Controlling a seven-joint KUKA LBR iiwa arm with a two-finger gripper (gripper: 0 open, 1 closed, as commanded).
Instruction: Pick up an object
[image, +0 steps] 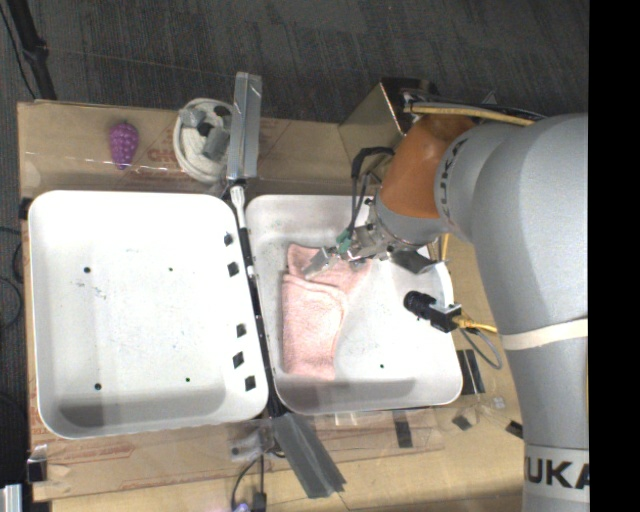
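Two bins sit side by side on the table (150, 455): the folded towel (312, 318) lies in the right bin (420, 375), the tool (340, 250) over its far end, beside the left bin (130, 300).

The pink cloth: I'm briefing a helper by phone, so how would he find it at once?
Start at the two white bins and take the right bin, the one the grey arm reaches into. The pink cloth lies folded along its left side, just below the gripper. It is the only soft, pink thing in either bin.
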